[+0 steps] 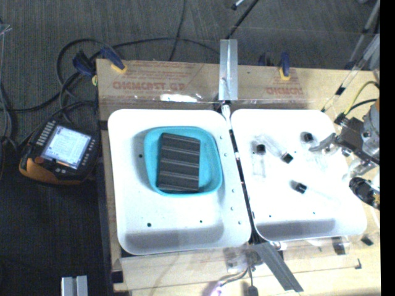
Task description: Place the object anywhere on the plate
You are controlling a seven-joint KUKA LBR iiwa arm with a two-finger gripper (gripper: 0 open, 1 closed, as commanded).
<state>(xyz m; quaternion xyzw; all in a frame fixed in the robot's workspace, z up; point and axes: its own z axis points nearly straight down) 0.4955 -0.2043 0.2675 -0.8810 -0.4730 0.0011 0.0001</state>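
We see the dark ridged block [179,161] lying flat on the teal plate [213,165] in the left bin [123,184]. Our claw [330,142] hangs over the right bin's [308,221] far edge; we cannot tell its grip.

Dark grey carpet [49,17] surrounds the wooden bench [185,79], with black cables [68,60] trailing across it.

Plate [213,165] is turquoise, block [179,161] on it dark grey with ribbed stripes. Both bins [185,233] white. Small bits [300,188] in right bin black. My gripper [328,142] silver-grey. Bench [160,82] tan, red lettering; clamps [111,59] blue-yellow.
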